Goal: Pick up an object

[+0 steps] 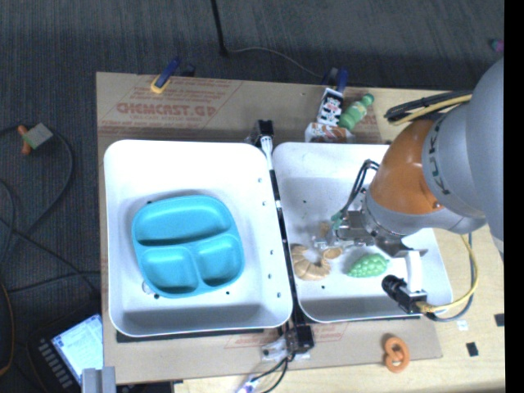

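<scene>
Right bin (311, 170): several small objects lie clustered on its floor toward the near side. A green, knobbly piece shaped like a bunch of grapes (368, 264) lies flat just below the arm's wrist; its surface is bumpy and glossy, a light mint green. Left of it, close to the divider between the bins, sits a tan, lobed item (309, 262) that looks like a pastry or a peanut cluster, pale beige with darker creases. A smaller tan piece (331, 252) lies just beside that one, between it and the grapes. Exact identity of the tan pieces cannot be resolved.

Pincer (348, 226): low over the right bin, near the tan pieces and just above and left of the grapes. The fingers are hidden under the wrist and its grey hardware, so I cannot tell how far apart they stand or whether anything is between them.

Left bin (123, 162): holds a blue divided tray (188, 244), three compartments, lying flat.

Counter (164, 109): behind the bins, a green-and-white toy figure (354, 113) lies near the rear edge. An orange ring-shaped item (395, 352) rests on the near edge.
</scene>
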{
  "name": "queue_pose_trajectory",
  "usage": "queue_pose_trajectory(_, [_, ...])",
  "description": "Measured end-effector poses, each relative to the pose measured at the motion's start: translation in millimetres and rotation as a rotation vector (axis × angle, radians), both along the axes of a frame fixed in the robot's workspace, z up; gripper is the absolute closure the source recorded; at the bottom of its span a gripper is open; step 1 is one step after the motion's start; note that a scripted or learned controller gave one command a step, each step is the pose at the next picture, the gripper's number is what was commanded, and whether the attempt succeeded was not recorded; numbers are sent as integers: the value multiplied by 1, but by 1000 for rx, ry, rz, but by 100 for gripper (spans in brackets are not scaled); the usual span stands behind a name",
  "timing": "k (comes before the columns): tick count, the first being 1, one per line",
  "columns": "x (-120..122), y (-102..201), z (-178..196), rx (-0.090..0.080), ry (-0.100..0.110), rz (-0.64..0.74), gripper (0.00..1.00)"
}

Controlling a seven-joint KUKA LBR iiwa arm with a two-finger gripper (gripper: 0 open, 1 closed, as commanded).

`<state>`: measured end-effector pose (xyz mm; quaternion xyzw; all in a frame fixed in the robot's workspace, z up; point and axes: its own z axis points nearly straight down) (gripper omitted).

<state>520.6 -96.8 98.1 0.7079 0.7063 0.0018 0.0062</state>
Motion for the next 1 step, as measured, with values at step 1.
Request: queue_pose_trajectory(1, [58, 33, 101, 6, 10, 3, 100])
